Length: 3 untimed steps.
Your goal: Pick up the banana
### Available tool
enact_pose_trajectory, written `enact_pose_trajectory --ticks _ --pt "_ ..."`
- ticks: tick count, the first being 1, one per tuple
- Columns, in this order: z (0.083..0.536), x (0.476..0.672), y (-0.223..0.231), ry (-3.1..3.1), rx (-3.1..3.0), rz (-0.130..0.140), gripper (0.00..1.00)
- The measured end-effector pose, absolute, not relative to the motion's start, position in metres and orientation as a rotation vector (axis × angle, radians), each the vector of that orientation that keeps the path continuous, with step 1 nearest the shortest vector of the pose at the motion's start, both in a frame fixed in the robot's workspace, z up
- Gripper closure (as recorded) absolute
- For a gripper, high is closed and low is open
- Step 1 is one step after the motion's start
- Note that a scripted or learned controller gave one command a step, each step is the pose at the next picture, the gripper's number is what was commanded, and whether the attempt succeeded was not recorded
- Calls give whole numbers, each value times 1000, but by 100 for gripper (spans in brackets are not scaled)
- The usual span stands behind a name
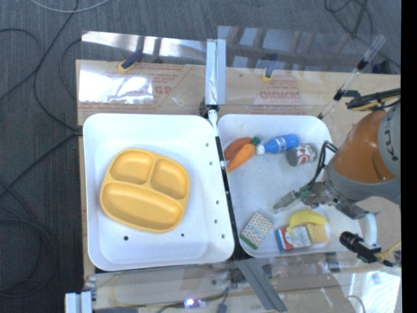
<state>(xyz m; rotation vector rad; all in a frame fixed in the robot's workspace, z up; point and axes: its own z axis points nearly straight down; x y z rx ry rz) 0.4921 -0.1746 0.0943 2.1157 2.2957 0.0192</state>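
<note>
Camera view: bench [98, 83] on grey carpet [39, 44].

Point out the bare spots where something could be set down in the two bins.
Left bin: bare strip all around the yellow divided plate. Right bin: free middle floor between the carrot and the patterned sponge. Crowded: far edge by the blue bottle and can; near corner around the banana and tool.

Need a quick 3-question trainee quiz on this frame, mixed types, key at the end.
1. True or false: the banana lies in the left bin.
2. Which bin holds the yellow divided plate? A) left B) right
3. Name the orange item near the right bin's top left corner.

Key: 1 false, it lies in the right bin, by the gripper. 2 A. 3 the carrot, beside the blue bottle.
</note>
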Motion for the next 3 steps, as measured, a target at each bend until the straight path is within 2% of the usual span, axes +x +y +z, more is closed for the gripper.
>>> enact_pose_trajectory --ticks 1,2,3 --pt "94 510 -129 2336 2062 9 0" --pt "94 491 -192 2341 2059 15 0" --pt "94 547 -163 2142 2277 7 0"
